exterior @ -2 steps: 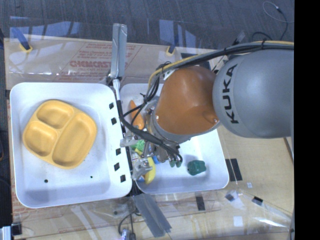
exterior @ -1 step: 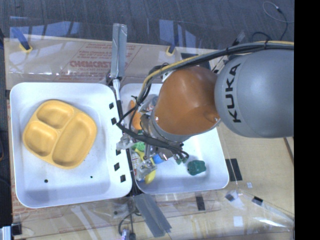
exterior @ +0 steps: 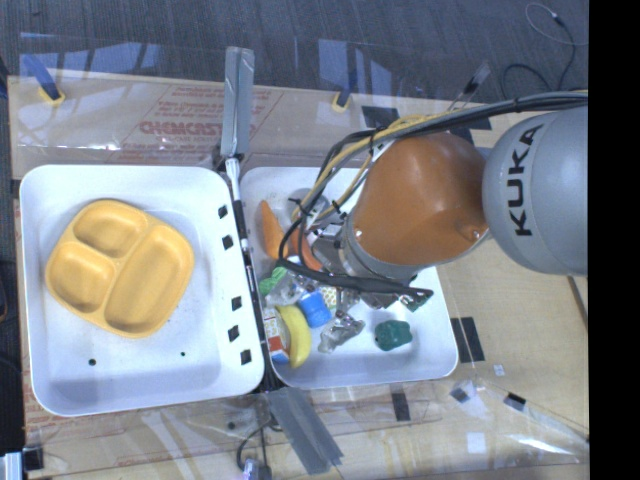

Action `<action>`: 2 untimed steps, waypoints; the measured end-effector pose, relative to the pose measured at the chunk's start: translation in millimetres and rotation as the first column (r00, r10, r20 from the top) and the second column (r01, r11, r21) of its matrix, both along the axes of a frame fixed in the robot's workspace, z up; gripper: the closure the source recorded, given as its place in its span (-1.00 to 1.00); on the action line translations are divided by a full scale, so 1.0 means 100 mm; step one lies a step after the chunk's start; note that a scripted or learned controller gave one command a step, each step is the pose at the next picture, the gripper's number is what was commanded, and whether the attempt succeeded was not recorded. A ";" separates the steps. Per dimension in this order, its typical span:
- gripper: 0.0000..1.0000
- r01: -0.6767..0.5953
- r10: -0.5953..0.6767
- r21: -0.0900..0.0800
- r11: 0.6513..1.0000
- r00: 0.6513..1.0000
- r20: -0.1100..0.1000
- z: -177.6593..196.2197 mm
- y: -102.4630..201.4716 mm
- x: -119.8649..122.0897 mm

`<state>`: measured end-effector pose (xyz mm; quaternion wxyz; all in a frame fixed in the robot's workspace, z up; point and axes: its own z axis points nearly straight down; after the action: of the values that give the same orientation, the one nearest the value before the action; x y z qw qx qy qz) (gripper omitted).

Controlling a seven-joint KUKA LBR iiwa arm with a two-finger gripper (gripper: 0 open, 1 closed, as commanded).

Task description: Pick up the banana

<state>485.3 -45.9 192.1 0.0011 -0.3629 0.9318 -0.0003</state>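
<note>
2 shallow white bins are seen side by side on the bench. In the left bin (exterior: 60, 368) a yellow divided plate (exterior: 118, 266) with 3 compartments is placed, toward the far left part of it. The right bin (exterior: 420, 363) is crowded with small things, and the grey arm (exterior: 535, 203) with its orange band (exterior: 420, 203) is stretched over it from the right.

The banana (exterior: 295, 334) is found at the near left corner of the right bin, close to the wall between the 2 bins. Just beside it, on its right, a small blue object (exterior: 314, 308) is located, and a green object (exterior: 392, 335) lies further right, apart from it. An orange carrot-like piece (exterior: 271, 230) is seen at the far left of this bin.

The gripper (exterior: 340, 328) is lowered among the clutter, near the banana. Its state cannot be told, and nothing is clearly seen in its hold.
</note>
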 end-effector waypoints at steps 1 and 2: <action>-1.00 -0.134 0.134 0.001 0.991 0.991 -0.004 -1.01 -0.50 0.01; 1.00 -0.140 0.140 0.002 0.990 0.990 -0.003 -0.91 -0.47 0.02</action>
<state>487.2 -93.0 101.3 0.0001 -0.4274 0.9040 0.0012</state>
